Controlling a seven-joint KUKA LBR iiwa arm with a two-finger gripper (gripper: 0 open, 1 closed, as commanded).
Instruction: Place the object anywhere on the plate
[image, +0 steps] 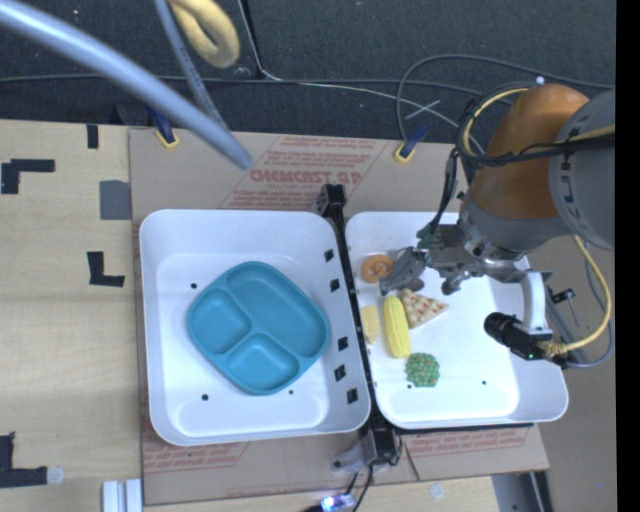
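Camera view: tool (406, 283) above corn (397, 326), plate (258, 326) left

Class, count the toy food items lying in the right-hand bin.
5: a pretzel, pizza slice, corn cob, pale yellow piece and broccoli. The claw may hide more.

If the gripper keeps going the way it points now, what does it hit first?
Most likely the pizza slice or the corn cob: the gripper hangs just above them in the right bin. Depth is hard to judge from this slanted view.
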